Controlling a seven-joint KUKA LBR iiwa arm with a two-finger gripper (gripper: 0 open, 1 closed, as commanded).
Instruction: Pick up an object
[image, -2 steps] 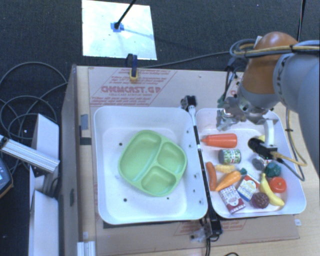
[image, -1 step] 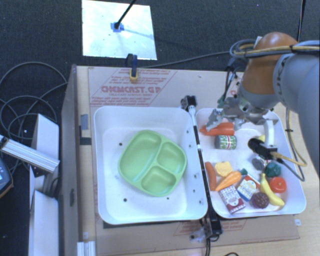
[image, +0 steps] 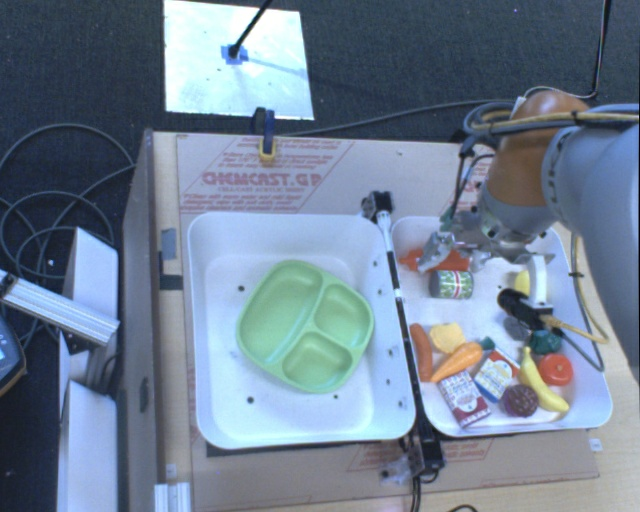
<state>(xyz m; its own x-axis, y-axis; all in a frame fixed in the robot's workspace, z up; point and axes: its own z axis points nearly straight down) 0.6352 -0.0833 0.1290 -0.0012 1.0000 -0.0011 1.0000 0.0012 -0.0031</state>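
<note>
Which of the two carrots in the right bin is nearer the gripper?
The darker carrot lying along the divider at the bin's left edge. It sits higher in the view, closer to the gripper, than the brighter carrot with the green top, which lies aslant beside it.

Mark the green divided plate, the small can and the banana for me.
green divided plate (image: 300, 325): camera view, on its central ridge.
small can (image: 451, 284): camera view, on its label side.
banana (image: 540, 385): camera view, on its yellow mid-body.

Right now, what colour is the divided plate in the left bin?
Light green, seen in the camera view.
</note>
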